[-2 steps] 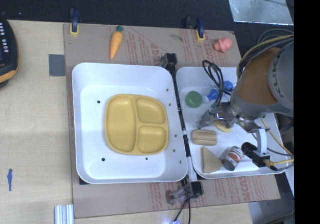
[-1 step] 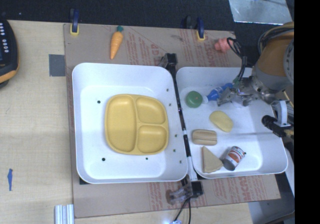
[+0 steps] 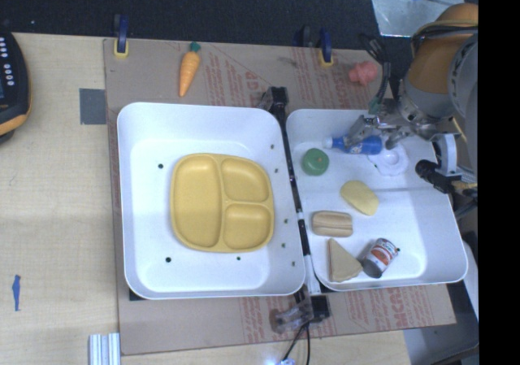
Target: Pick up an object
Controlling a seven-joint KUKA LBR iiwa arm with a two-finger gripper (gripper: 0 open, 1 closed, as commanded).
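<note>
The gripper (image 3: pixel 370 137) is lowered into the right bin (image 3: pixel 422 270) over a blue object (image 3: pixel 364 145), presumably for grasping; its opening cannot be told, and no hold is shown.

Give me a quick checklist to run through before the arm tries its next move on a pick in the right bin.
1. Gripper is over the right bin: ok, at its upper edge.
2. Something sits beneath it: ok, a blue item.
3. Item between the fingers: cannot tell.
4. Finger opening: cannot tell, too blurred.
5. Neighbours apart from the target: ok, green round piece and yellow piece lie separate.
6. Yellow tray in the left bin out of the way: ok.
</note>
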